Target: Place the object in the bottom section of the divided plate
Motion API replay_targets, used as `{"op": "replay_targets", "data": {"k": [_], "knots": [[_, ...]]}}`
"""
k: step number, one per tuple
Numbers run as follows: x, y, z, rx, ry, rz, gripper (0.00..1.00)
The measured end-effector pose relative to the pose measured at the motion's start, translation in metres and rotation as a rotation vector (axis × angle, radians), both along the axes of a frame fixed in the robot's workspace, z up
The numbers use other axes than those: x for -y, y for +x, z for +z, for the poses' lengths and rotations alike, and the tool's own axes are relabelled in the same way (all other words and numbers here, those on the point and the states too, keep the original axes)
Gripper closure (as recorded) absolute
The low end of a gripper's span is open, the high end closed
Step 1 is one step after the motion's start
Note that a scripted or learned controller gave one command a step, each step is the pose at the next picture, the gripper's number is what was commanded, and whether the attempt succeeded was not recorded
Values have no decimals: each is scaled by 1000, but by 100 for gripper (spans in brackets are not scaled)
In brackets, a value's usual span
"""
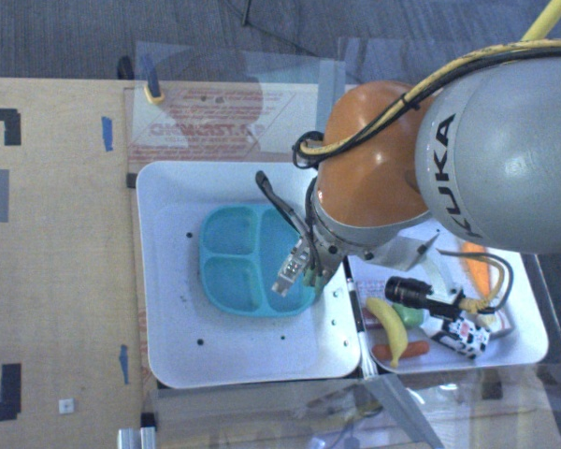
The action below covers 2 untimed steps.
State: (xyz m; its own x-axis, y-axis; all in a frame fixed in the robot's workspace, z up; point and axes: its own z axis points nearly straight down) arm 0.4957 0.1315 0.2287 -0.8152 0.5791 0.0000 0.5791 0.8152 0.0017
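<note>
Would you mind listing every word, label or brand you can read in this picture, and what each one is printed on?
"KUKA": black letters running up the grey arm, partly cut off by the curve of the casing.
Red print on the clear sheet behind the left bin: too faint and blurred to read.
The blue divided plate carries no lettering.
The black-and-white toy in the right bin bears patches, no readable text.

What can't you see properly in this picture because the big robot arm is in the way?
- Right side of the blue divided plate: covered by the arm's wrist in the camera view.
- The gripper: small and blurred over the plate; whether it holds anything cannot be told.
- Right bin: its top part is hidden by the grey arm.
- Orange thing beside the banana: partly covered, unclear what it is.
</note>
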Motion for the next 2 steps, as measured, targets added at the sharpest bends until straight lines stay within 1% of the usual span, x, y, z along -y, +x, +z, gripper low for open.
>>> {"op": "replay_targets", "data": {"k": [1,2], "knots": [[28,-16,-2,-1,-1,-120,100],[71,-16,-13,0,-1,-167,100]]}}
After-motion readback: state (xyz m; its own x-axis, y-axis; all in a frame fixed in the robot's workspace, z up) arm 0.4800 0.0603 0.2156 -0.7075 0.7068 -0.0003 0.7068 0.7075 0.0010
